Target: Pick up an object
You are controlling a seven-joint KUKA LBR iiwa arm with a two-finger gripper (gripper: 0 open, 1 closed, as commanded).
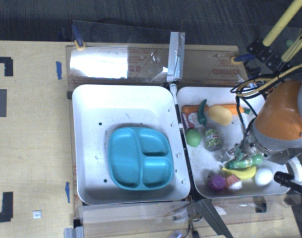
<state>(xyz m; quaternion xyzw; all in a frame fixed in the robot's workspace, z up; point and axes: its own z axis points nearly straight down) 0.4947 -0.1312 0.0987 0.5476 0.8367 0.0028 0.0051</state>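
Table [27, 133]: light wood, two shallow white bins side by side on it, black tape marks along the left edge.
Left bin [91, 108]: just a blue divided plate [140, 157], three compartments, parked a bit toward the near right corner.
Right bin [225, 95]: where all the toys live, pretty cluttered.
Carrot [190, 109]: orange, lying along the far wall, partly under other stuff.
Lemon [219, 114]: yellow, near the far wall, touching a dark green stem-looking piece [203, 112] beside it.
Green ball [193, 138]: close to the left wall, mid-bin.
Speckled jar thing [212, 139]: just right of the green ball, too small to name properly.
Purple fruit [216, 182]: near the front wall, with a small pink-and-white bit [234, 183] touching it on the right.
Banana [241, 172]: yellow, near the front right, right below the gripper.
White egg [263, 177]: just right of the banana, by the front right corner.
Arm [282, 118]: grey with orange band, in over the right edge of the right bin, cables looping above it.
Gripper [240, 157]: down among the toys, right over a green object [249, 161] sitting on top of the banana.
Fingers: honestly cannot tell whether released or clenched, too much clutter and blur there.
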